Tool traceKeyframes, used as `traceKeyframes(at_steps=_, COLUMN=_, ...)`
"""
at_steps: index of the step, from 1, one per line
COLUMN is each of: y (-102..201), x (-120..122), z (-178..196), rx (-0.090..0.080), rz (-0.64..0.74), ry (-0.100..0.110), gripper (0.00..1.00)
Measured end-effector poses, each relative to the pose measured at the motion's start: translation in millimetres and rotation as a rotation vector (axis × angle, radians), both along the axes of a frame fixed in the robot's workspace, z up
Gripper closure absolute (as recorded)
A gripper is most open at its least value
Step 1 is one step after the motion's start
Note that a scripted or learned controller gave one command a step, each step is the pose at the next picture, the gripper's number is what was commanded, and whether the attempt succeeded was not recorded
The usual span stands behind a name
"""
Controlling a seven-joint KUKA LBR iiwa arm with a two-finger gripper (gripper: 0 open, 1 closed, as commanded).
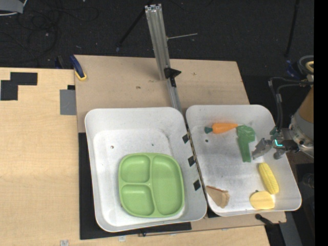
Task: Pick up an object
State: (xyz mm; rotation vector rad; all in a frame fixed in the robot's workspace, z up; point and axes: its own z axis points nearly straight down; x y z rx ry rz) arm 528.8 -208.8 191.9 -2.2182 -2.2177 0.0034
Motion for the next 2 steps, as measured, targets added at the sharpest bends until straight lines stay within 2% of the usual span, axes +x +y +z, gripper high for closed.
traceKeyframes(at_steps=1, y=0, x=1, z=1, rx=-0.001, rz=0.000, ry=-0.002, gripper=0.00)
traceKeyframes(at_steps=2, y=-3, x=9, z=-52, rx=0.000, rz=0.000, ry=0.002, gripper=0.00)
